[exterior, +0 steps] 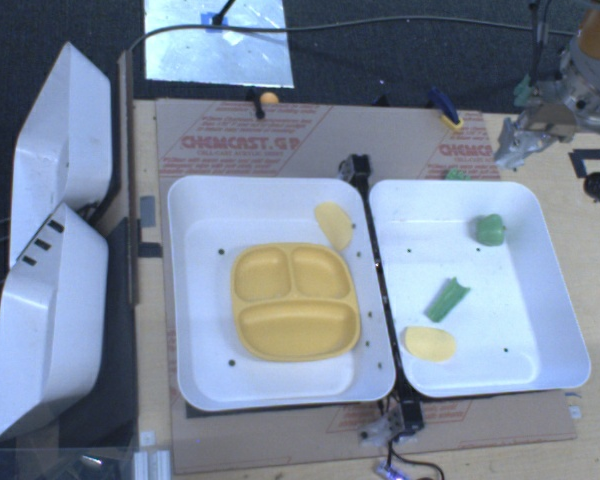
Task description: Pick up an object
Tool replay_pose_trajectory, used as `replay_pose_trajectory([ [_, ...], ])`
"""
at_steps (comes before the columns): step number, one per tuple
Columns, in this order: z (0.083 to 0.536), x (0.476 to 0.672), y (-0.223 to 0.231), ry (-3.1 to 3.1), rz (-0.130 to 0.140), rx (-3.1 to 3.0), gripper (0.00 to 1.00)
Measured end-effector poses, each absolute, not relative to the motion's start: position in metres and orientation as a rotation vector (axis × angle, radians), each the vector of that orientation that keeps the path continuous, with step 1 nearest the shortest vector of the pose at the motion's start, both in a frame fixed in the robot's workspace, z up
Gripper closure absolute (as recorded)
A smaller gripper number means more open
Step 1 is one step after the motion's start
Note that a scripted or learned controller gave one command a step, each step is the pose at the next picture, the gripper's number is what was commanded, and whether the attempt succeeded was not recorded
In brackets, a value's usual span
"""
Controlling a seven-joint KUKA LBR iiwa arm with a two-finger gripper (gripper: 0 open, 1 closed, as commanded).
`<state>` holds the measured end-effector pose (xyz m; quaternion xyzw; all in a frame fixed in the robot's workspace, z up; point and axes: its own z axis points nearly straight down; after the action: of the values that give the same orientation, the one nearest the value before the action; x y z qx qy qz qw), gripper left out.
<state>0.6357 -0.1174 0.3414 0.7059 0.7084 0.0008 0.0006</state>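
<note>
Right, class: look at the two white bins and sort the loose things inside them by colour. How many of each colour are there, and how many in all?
Yellow: 3: divided tray, flat oval piece in the left bin, flat oval piece in the right bin.
Green: 2: rounded lump, long stick-shaped piece.
Total: 5

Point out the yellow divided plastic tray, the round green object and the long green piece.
Yellow divided plastic tray [296, 303]: camera view, on the ridge between its compartments.
Round green object [490, 229]: camera view, its top face.
Long green piece [446, 300]: camera view, mid-length.
</note>
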Motion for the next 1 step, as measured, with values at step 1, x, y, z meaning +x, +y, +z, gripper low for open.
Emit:
replay_pose_trajectory([
  [1, 0.3282, 0.5997, -0.0845, 2.225, 0.002, 2.218, 1.00],
])
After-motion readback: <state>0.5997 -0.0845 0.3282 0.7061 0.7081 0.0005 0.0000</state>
